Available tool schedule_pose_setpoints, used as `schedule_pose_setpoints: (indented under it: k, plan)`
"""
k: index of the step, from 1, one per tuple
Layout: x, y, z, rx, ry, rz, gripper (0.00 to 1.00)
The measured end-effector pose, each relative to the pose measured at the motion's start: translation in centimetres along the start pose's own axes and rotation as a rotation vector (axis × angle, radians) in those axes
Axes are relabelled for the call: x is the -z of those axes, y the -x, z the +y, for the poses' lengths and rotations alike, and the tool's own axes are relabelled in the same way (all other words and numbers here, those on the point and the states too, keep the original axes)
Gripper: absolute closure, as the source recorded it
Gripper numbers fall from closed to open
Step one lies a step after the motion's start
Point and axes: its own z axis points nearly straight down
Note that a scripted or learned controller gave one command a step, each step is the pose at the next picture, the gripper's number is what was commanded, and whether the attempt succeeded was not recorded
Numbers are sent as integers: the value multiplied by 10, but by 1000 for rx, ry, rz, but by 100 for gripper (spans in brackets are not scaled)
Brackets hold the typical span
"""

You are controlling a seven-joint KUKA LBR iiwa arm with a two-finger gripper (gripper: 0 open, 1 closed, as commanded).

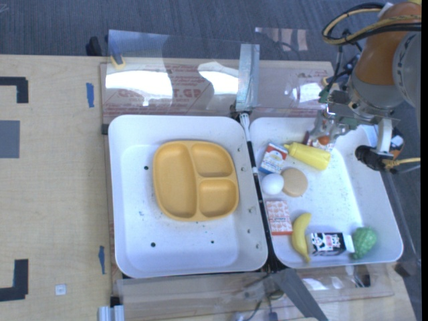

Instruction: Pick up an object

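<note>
My gripper (326,131) hangs over the back of the right bin (374,199), just above the far end of a yellow bottle (309,155). A small red-orange thing (324,140) shows right at the gripper's tip, and I cannot tell whether it is held. In the same bin lie a small red-and-white carton (273,158), a white ball (272,184), a tan round piece (295,182), a red-and-white packet (278,216), a banana (301,236), a black-and-white carton (328,243) and a green broccoli (365,241).
The left bin (127,199) holds a yellow divided plate (196,179). A clear plastic sheet and a metal post (247,79) stand behind the bins. Cables (348,25) loop around the arm at the upper right.
</note>
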Motion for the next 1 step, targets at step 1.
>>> schedule_pose_setpoints:
  k: [1]
  plan:
    - [13,-20,-23,55,-5,-1,100]
